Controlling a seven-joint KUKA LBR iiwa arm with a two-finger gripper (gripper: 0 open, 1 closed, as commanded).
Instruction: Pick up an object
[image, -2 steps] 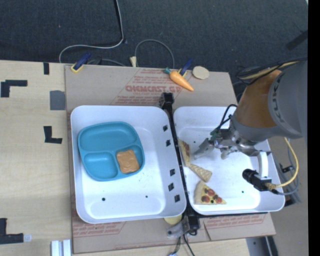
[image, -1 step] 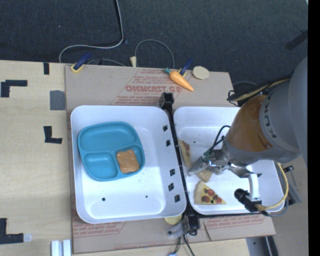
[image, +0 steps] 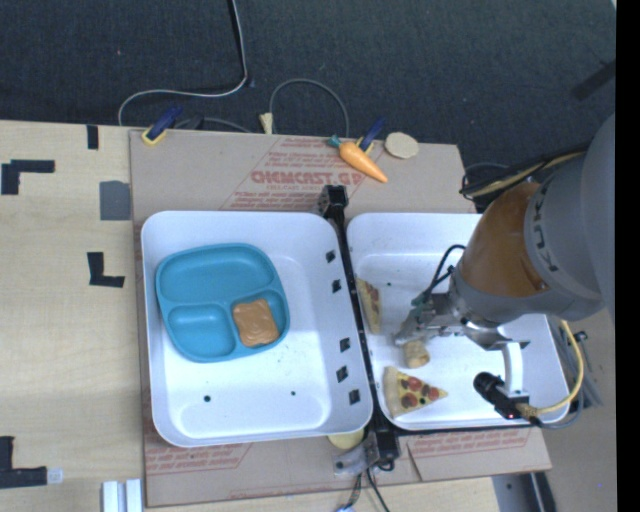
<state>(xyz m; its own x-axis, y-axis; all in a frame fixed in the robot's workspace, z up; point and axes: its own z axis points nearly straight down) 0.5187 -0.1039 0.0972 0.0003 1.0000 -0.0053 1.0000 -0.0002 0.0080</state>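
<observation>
White plastic bins frame a grasp attempt as the grey-and-orange arm lowers its gripper (image: 412, 336) into the right bin (image: 400, 235).

Fingertips sit right at a small pale lump (image: 416, 353) at centre-right of the frame; whether they are parted or closed on it cannot be told. By the look of it the reach is done and the grasp itself is in hand: next comes a firm close, then a straight lift. Just below lies a flat toy pizza slice (image: 413, 391), matte and triangular. At centre-left, a smooth blue divided plate (image: 210, 280) holds a tan toast-like square (image: 256, 322) in the left bin (image: 240, 400).
</observation>
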